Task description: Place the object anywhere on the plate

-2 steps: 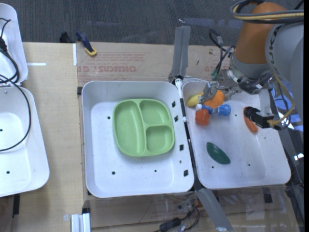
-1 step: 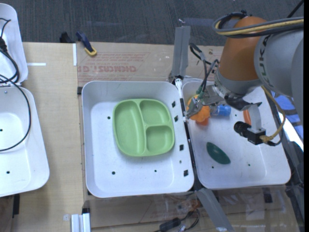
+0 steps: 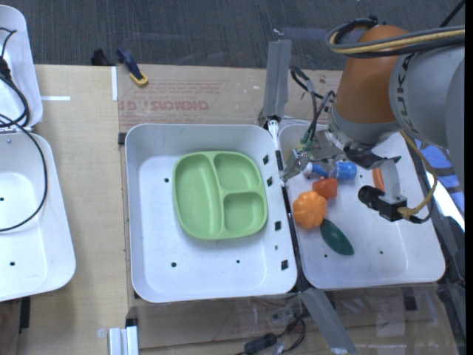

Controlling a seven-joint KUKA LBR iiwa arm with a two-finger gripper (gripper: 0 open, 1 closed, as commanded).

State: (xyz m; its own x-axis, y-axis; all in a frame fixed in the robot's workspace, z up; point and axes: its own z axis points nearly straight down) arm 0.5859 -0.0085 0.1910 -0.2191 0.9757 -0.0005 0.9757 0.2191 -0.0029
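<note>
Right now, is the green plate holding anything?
Empty. All three compartments of the green plate show bare; the orange toy and dark green piece lie in the right bin.

Dark grey carpet floor (image 3: pixel 185 13); cardboard-topped bench (image 3: pixel 192 98), evenly lit.

A brown bench (image 3: pixel 185 98) carries two white bins side by side, left bin (image 3: pixel 140 220) and right bin (image 3: pixel 399 261).

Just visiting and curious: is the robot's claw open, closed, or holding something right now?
Gripper: cannot be told; it hangs over the right bin, near the toys.
</note>
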